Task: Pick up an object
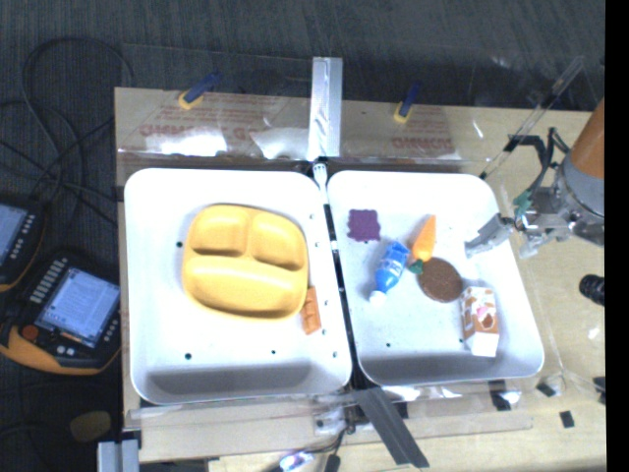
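Dark carpet surrounds the pale surface that carries two white bins. At the right bin's (511, 264) right rim the jaws (491, 234) sit low, a grey finger reaching over the wall; whether they are apart or together I cannot tell, and nothing shows between them. Nearest, just inside that rim, lie a brown disc (440, 280) and an orange carrot-shaped toy (424, 237) touching it from above. Beside the disc towards the divider lies a blue bottle (390, 268), and beyond it a purple piece (364, 225). A small carton (480, 321) rests by the rim below the disc. The carrot looks light, stiff and slick; gripping across its thick middle seems safest.
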